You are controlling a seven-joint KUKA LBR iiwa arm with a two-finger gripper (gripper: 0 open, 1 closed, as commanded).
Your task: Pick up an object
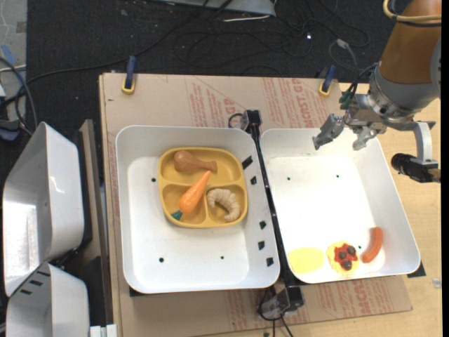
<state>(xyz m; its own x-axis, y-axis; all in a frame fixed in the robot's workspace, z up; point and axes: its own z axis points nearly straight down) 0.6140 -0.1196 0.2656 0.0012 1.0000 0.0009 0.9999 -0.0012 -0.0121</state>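
Note:
My gripper (344, 136) hangs over the far edge of the right bin (330, 188), fingers spread open with nothing between them. Near the front of that bin lie a flat yellow disc (306, 260), a small red-and-yellow topped piece (343, 255) and an orange sausage (372, 244), all well below the gripper in the view. The left bin (140, 244) holds a yellow divided plate (167, 166) with a brown drumstick (194, 162), an orange carrot (194, 193) and a pale curled shrimp (225, 203).
Both bins rest on a cardboard sheet (210, 97) held by two yellow clamps (128, 83) at its far edge. Black clips run along the seam between the bins (261, 188). White tubs (42, 195) stand at the left. Cables lie on the dark floor behind.

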